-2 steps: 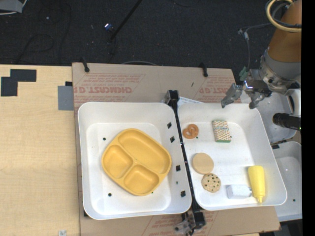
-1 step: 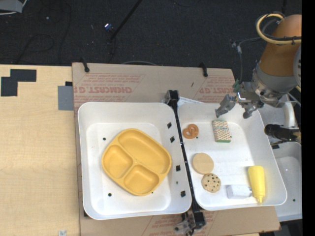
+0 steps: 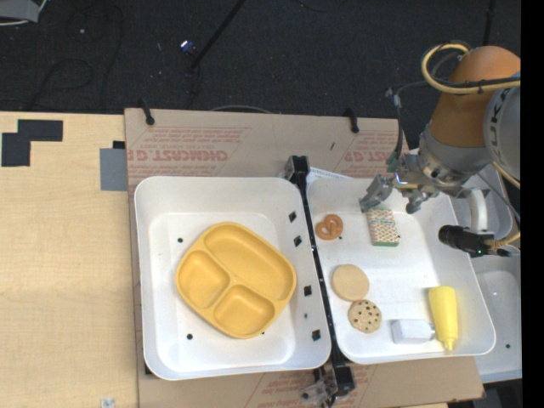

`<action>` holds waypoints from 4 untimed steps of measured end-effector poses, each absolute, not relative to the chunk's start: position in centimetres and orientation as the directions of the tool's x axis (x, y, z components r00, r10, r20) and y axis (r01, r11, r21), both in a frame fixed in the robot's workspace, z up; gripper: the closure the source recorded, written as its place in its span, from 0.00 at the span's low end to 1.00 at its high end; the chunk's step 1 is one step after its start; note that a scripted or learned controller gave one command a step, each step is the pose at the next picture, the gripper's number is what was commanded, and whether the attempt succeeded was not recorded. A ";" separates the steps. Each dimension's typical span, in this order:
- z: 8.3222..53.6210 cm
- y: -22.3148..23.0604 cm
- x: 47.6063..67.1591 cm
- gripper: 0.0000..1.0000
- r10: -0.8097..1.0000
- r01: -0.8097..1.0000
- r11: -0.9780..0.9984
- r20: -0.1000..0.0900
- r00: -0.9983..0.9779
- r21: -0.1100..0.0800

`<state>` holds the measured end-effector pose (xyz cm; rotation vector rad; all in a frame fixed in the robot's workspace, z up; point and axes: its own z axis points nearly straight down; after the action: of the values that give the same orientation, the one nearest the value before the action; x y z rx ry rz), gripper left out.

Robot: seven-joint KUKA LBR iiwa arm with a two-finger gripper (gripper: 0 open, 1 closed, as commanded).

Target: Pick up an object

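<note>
the tool (image 3: 398, 195) hangs over the far part of the right bin (image 3: 476, 313), its two fingers spread apart with nothing between them. just below and between them lies a small patterned sponge-like block (image 3: 383, 226), the nearest candidate for a pick; whether the fingertips touch it cannot be told from this slanted view.

other things share that bin: a pretzel (image 3: 329, 226) near the divider, a round tan disc (image 3: 349, 281), a chocolate-chip cookie (image 3: 365, 315) just beside it, a yellow bottle (image 3: 443, 314) lying on its side, and a small white block (image 3: 411, 331) touching the bottle's lower end. the left bin (image 3: 161, 228) holds a yellow divided plate (image 3: 235, 279).

judging the risks: the block is flat and low, so the fingers may close above it and catch nothing. the block lies slightly off the line between the fingers, so one finger could land on its top and press it down or nudge it aside. if the fingers straddle its long side, the spread may be too narrow. a descent too deep would jam the fingertips into the bin floor. the pretzel is near enough to be knocked if the block skids toward the divider.
</note>
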<state>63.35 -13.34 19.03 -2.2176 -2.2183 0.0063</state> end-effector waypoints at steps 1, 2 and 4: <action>14.2 -13.5 64.1 0.00 1.000 1.000 0.000 0.001 0.000 -0.007; 15.5 -13.6 64.1 1.00 1.000 1.000 -0.001 0.000 0.001 -0.004; 24.4 -14.5 63.5 1.00 1.000 1.000 -0.002 -0.001 0.002 0.002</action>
<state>63.50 -14.47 24.38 -2.2254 -2.2201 -0.0015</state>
